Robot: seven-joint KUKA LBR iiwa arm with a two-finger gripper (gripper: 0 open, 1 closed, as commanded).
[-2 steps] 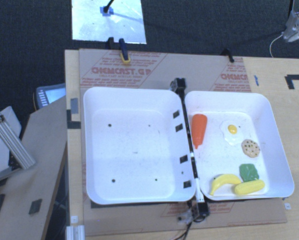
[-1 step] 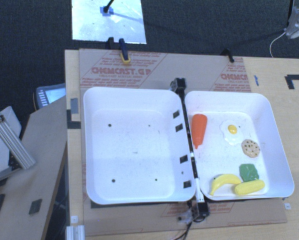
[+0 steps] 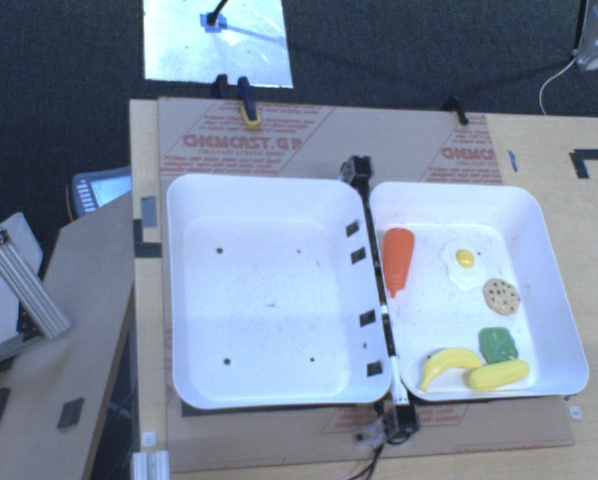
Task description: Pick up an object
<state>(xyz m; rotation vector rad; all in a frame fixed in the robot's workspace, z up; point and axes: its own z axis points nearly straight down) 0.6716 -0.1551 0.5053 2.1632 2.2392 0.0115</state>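
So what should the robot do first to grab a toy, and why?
Probably swing in over the right bin and stop above the carrot. All the toys lie in that bin, and the carrot sits apart from the egg and cookie, with room around it.

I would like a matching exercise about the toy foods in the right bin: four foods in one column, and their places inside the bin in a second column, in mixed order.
Foods:
1. carrot
2. fried egg
3. cookie
4. banana

Places in the right bin:
A. near the front edge, at the left of the yellow and green pieces
B. along the left wall, close to the divider
C. toward the right side, just in front of the fried egg
D. in the middle of the back half

Pairs: 1-B, 2-D, 3-C, 4-A
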